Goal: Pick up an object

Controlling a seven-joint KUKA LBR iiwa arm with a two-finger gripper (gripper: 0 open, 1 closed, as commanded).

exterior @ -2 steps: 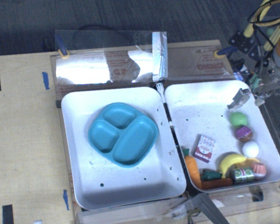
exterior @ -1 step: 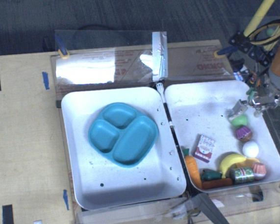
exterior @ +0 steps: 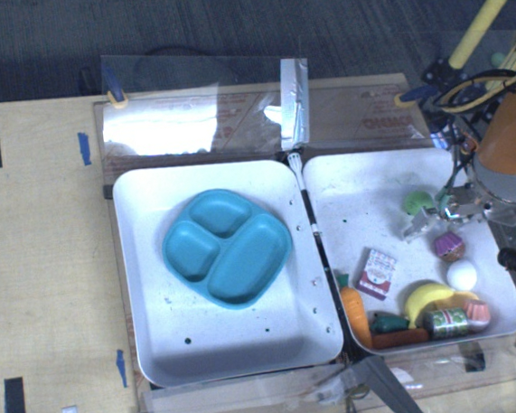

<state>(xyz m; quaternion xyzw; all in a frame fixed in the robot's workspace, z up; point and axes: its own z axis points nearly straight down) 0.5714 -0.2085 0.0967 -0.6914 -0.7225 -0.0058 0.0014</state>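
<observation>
Broadly, the bench (exterior: 37, 268) carries two white bins, and the right bin (exterior: 365, 191) serves as the landmark. Touching its left wall sits the left bin (exterior: 161, 328), which holds a blue divided plate (exterior: 227, 247) near its middle. Reaching in over the right bin's right rim is the grey arm (exterior: 508, 163), its orange band above the wrist.

Inside the right bin, the pickable objects crowd the near right corner: a yellow banana (exterior: 428, 300), an orange carrot (exterior: 355, 314) lying along the left wall, a small can with a green label (exterior: 451, 321), a little red and white box (exterior: 376, 272) near the middle of the floor, a white egg-like ball (exterior: 463, 277), a purple round piece (exterior: 450, 246) and a green piece (exterior: 416, 202) toward the far side.

The end effector (exterior: 433, 216) hangs low over the right bin's right half, just beside the green piece and just above the purple one. Whether it is released or clenched I cannot tell; its metal tip blurs into the bin floor.

For a good pick, I judge the green or purple piece the nearest candidates. Centring squarely over one, well clear of its neighbour and the bin wall, should help, since small round pieces may roll away.
</observation>
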